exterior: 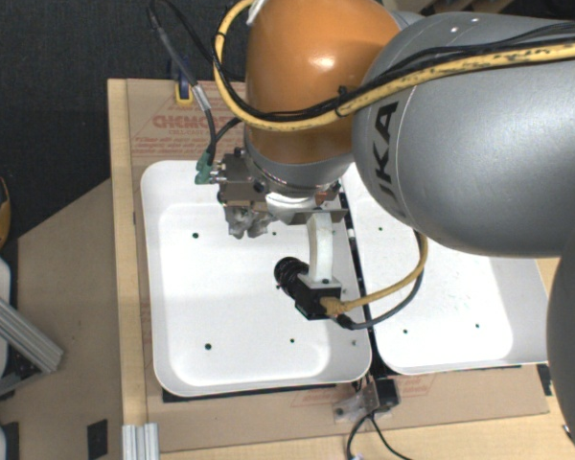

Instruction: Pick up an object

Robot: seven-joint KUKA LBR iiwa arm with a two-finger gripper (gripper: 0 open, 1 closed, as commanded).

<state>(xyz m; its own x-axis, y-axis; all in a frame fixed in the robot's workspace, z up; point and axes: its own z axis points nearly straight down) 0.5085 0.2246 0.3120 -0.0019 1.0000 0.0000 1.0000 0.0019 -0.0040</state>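
One gripper (241,220) hangs low over the view's left bin (187,295); open or closed cannot be told, and the pickup looks not yet done.

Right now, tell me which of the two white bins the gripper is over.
The bin on the picture's left: the gripper hangs above its far half, while the other bin lies beside it.

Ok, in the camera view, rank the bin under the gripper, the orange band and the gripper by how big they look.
Largest: bin.
Next: orange band, though it is nearer the camera, so its true size is unsure.
Smallest: gripper.
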